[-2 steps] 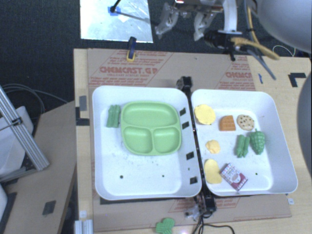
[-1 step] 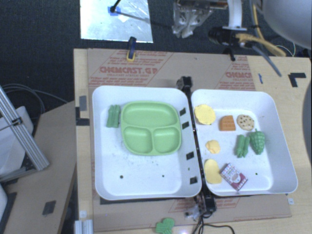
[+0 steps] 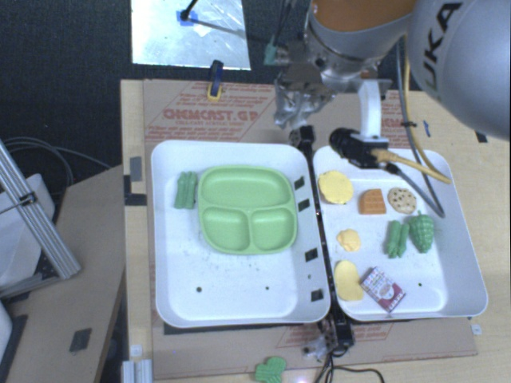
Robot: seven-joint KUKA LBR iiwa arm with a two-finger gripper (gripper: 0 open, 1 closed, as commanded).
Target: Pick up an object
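Note:
My gripper hangs above the back edge of the two bins, over the divider between them, with nothing visible in it. The right bin holds a round yellow piece, an orange cracker, a cookie, two green toy vegetables, a small yellow piece, a larger yellow piece and a red-and-white packet. In the left bin lie a green divided plate and a green pod-like toy.
A black fitting with yellow and grey cables reaches over the right bin's back corner. A green toy lies on the bench in front of the bins. A shiny sheet lies behind the bench.

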